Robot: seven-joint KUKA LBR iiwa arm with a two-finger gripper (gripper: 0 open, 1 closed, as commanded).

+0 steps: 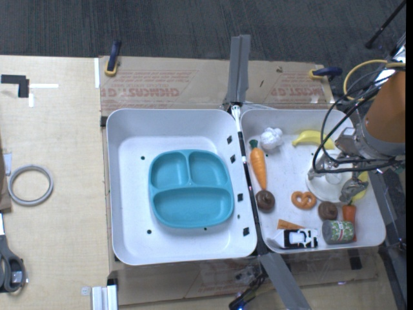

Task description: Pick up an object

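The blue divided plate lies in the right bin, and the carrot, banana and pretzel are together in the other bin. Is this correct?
Not quite. The camera view shows the blue divided plate in the left bin, not the right one. The carrot, banana and pretzel are together in the other bin, the right bin, as you said.

teal plate [191,189], orange carrot [259,166], yellow banana [308,138].
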